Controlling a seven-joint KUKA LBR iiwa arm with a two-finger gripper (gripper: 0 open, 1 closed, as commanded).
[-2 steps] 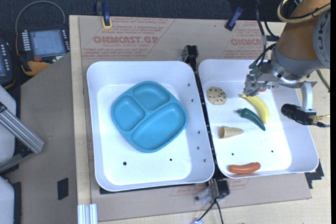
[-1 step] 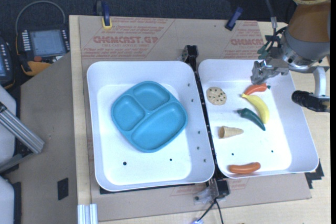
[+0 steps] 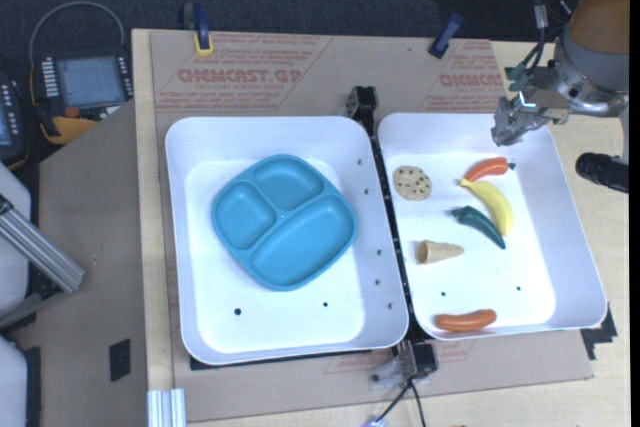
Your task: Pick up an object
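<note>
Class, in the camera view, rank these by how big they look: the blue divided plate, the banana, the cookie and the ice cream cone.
Largest to smallest:
1. Blue divided plate, by far.
2. Banana.
3 and 4. Cookie and ice cream cone look too alike to rank: the cone is longer, the cookie rounder.

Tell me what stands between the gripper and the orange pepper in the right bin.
Nothing visible does. The gripper hangs over the far edge of the right bin, and the orange pepper lies just below it in the view, with bare white floor between. The banana lies beyond the pepper.
</note>
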